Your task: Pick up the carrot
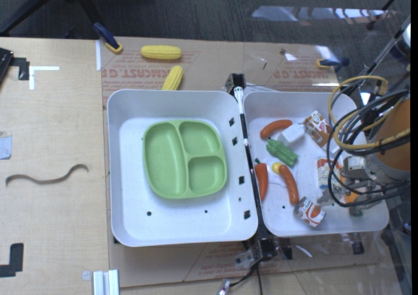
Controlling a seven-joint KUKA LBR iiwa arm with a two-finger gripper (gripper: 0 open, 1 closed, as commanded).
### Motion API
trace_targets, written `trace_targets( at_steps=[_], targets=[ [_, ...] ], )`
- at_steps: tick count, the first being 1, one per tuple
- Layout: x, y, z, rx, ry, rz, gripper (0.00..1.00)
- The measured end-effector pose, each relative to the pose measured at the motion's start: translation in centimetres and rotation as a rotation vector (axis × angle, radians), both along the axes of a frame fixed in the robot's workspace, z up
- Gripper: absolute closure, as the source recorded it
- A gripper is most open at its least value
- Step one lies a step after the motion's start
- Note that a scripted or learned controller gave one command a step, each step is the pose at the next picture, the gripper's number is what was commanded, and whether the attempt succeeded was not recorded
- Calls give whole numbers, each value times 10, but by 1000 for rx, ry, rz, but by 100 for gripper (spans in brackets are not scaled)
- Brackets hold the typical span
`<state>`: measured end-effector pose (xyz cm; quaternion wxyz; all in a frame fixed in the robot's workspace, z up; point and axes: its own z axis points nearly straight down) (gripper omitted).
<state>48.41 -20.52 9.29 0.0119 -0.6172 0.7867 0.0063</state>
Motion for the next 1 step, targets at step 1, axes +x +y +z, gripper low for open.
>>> trace_targets(
  at_steps=[1],
  targets=[
    [-1,1,0,1,0,87,0]
  ],
)
